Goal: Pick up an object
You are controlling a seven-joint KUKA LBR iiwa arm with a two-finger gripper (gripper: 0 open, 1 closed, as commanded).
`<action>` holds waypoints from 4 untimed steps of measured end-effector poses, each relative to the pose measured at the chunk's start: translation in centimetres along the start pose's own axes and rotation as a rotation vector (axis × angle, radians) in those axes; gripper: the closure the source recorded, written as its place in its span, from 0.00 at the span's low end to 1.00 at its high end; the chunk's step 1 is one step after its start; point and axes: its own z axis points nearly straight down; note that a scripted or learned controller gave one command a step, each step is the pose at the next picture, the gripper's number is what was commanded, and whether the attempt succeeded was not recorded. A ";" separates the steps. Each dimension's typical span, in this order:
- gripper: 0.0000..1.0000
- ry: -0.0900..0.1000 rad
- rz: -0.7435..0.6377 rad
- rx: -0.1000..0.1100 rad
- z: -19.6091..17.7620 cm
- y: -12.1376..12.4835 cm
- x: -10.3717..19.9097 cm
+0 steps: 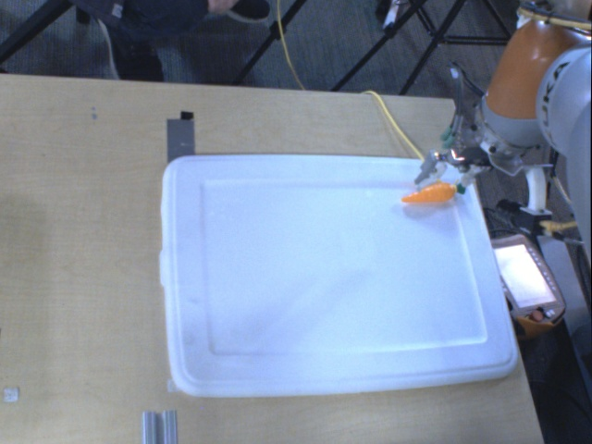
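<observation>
Hovering at the far right corner of the shallow white plastic bin (277, 359), the grey two-finger gripper (442, 166) sits just above and touching, or very nearly touching, the small orange carrot-shaped toy (430, 194), which lies on the bin floor close to the right wall and the far rim, its green tip pointing right. Whether the pincer is spread or pressed together cannot be told at this size and angle; no part of the toy is seen between it, so no grasp is recorded. In my judgement, the step in hand is the approach or the closing phase of the pick, with lifting not yet done: the toy appears to rest flat on the bin. The next move calls for centring over the toy's thicker body, descending until the pincer straddles it across its narrow width, closing firmly, then rising straight up. Risk noted: the toy lies near the bin wall, which leaves little room on the right side, and its tapered shape may slip out on closure. A yellow cable (393, 123) runs on the wooden bench (83, 202) just beyond the far rim.
</observation>
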 end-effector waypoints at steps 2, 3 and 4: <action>0.00 0.002 -0.055 0.001 7.6 0.2 2.3; 0.00 -0.001 -0.237 -0.002 5.6 -0.3 -3.0; 0.00 -0.001 -0.237 -0.002 5.6 -0.3 -3.0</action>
